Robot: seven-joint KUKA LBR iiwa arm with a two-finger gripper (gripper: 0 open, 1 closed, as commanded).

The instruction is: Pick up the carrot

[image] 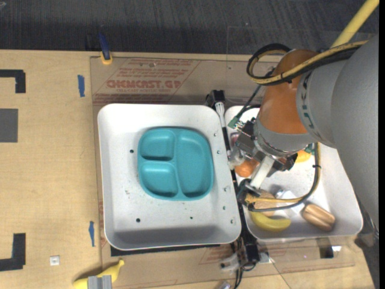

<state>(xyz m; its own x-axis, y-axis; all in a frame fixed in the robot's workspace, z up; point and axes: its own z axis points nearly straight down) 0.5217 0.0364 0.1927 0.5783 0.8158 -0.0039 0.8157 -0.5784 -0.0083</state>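
Camera view: carrot [244, 168] beside pincer [260, 172].

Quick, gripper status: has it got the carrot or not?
Gripper: low in the right bin beside something orange; grip cannot be told.

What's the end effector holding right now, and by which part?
Cannot be told. The end effector is down in the right bin, right beside an orange piece that may be the carrot, but the arm hides any contact between them.
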